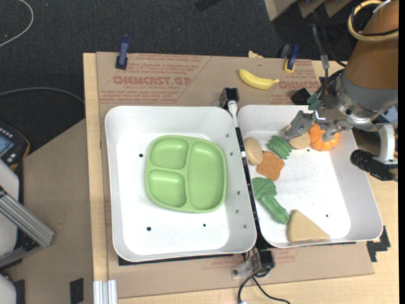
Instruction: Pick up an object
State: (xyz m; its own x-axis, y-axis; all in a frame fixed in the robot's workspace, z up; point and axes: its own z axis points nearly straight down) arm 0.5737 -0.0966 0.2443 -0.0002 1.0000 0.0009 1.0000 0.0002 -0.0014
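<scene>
As seen from above at a slant: two white bins side by side on a desk [95, 170] covered with brown cardboard. Left bin [123, 170] holding a green divided plate [186, 173], three compartments, roughly centred. Right bin [354, 189] holding toy food, mostly along its left and upper part: beige oval piece [253, 150] near the shared edge, dark green ridged piece [278, 147] just right of it, orange-brown flat piece [271, 166] below and touching or nearly touching both, green leafy piece [269, 198] running down toward a tan wedge [305, 227] at the lower edge. Orange round object [324, 139] in the upper part of the right bin, directly under the gripper [319, 124]. Arm entering from the right, orange band above the wrist, grey metal parts low over the bin. Fingers obscured by wrist hardware; spread or closed, cannot tell, and contact with the orange object cannot be confirmed. Yellow banana [258, 79] on the cardboard outside the bins, above the right bin. Blue clamps [122, 52] at the cardboard's top edge.
</scene>
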